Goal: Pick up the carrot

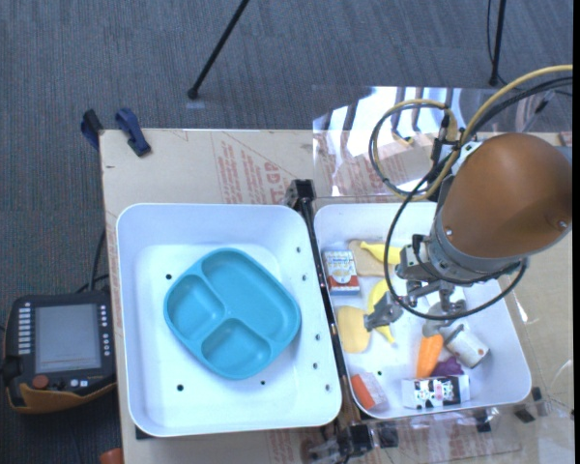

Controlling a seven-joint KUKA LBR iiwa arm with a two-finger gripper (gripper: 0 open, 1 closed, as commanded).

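Carrot (428, 354): smooth orange toy, tapered; it lies in the right bin's near half, long axis nearly upright in the view, leaning slightly, thick end up toward the arm, narrow end down toward the small carton.
Gripper (385, 315): dark metal fingers below the wrist, hanging over the yellow items left of the carrot; whether they are spread or closed cannot be told, and nothing is seen between them.
Arm (503, 201): grey body with a glossy rounded orange band, looped by black and yellow cables.
Right bin (518, 356): shallow white plastic with rounded corners.
Left bin (135, 259): same white plastic, small holes in its floor.
Blue tray (232, 312): matte teal plastic, rounded, three compartments, lying tilted in the left bin.
Banana (379, 253): yellow and curved, near the right bin's far side.
Small carton (435, 391): white with black patches, lying just below the carrot.
White cup (467, 344): small cylinder on its side, just right of the carrot.
Bench (213, 167): flat brown cardboard-like surface with red print.
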